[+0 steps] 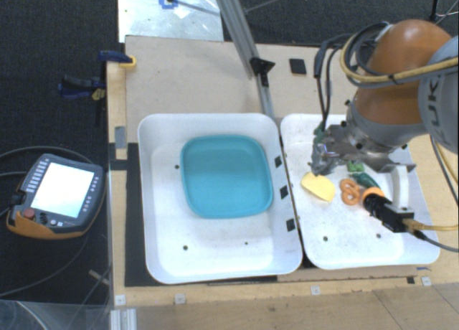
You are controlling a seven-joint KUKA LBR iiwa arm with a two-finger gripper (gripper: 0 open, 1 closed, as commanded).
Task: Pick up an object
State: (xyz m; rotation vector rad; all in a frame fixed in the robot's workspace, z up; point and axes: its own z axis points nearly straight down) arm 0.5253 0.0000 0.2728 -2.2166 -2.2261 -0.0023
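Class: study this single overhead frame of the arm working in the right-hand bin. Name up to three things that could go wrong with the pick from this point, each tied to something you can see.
1. The yellow piece, orange-handled scissors and a green item lie crowded together; the end effector may catch two or knock one aside.
2. The yellow piece looks flat and could slip.
3. The arm covers part of the right bin, perhaps hiding objects.

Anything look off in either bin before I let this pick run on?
Nothing spilled or broken. The teal tray lies slightly askew in the left bin. In the right bin, the yellow piece, orange scissors and other items crowd together under the gripper, so a clean single grasp may be hard.
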